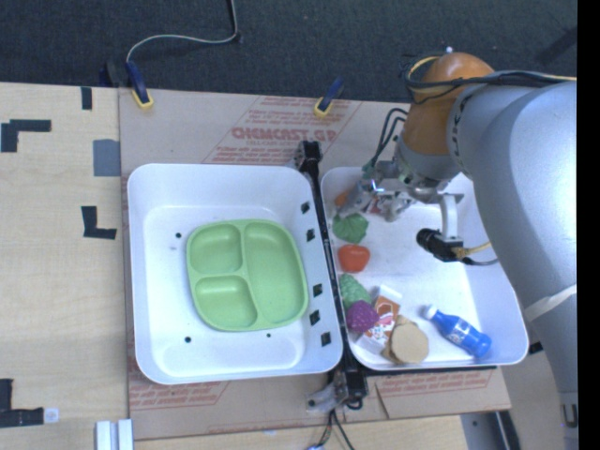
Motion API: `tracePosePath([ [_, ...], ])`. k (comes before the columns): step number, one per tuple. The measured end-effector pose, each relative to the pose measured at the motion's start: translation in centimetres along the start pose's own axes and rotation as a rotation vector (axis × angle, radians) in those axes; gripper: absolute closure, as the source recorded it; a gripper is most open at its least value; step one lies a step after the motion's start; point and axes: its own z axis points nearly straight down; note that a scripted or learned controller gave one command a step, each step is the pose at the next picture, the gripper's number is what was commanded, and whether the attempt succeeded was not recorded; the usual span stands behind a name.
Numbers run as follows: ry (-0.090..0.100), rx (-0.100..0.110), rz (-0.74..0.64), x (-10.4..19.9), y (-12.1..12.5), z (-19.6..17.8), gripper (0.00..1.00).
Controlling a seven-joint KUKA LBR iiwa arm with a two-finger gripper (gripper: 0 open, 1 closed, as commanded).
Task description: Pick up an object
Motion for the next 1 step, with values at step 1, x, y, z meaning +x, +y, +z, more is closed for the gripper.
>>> tracePosePath([
  [1,0.002,0.0,-0.001,-0.58,0.02,-0.01,0.0],
])
